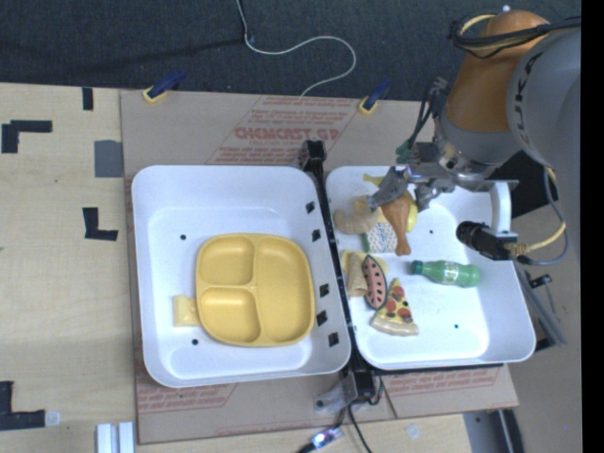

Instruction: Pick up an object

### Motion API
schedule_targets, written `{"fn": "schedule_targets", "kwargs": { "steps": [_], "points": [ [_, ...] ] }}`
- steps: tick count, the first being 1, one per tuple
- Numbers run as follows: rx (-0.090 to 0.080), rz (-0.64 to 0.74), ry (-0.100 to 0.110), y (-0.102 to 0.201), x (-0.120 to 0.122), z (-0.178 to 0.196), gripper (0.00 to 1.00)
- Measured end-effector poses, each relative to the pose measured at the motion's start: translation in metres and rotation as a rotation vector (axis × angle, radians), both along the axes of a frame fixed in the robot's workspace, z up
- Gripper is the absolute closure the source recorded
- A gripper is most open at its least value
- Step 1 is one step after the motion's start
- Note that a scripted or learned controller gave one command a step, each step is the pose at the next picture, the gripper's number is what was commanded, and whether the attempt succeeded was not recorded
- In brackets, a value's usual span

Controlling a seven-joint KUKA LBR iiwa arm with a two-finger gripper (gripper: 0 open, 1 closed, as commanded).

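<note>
Bench, wood-toned, with dark tape marks; a cardboard sheet [283, 130] under two white bins, blue clips at its upper corners, a thin cable [293, 47] looping onto it from the dark floor beyond.

Item 1, my likely target: toy drumstick [403, 217], tan with an orange-brown shank, upper part of the right bin [491, 333]. My gripper [408, 185] sits directly over its top end; whether the fingers stand apart or closed on it I cannot tell from this angle.

Item 2: pale flat pieces [363, 223] and a speckled white block [381, 238], touching the drumstick's left side.

Item 3: green bottle [445, 272], lying flat, just beside the drumstick's lower end.

Item 4: watermelon slice [374, 279] and pizza slice [394, 311], lower in the same bin.

Item 5: yellow divided plate [255, 289] in the left bin [160, 192], a small pale-yellow block [183, 310] at its left edge.

Risks, as I judge them: the drumstick is rounded and tapered, so a pinch near its end may squirt it out; crowded neighbours could be dragged or wedged between the fingers; the bottle may roll if nudged.

Writing: red print on the cardboard, upside down to this camera, too small for me to read with confidence. No label legible on the bottle.
</note>
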State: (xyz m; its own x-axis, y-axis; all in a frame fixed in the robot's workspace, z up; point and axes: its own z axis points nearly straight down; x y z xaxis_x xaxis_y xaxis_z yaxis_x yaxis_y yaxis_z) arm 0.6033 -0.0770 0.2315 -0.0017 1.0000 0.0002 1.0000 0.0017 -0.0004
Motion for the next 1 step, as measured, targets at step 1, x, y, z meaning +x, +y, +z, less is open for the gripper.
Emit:
{"fn": "schedule_targets", "kwargs": {
  "steps": [1],
  "points": [
    [-0.002, 0.0, 0.001, -0.0057, 0.0166, -0.0047, 1.0]
  ]
}}
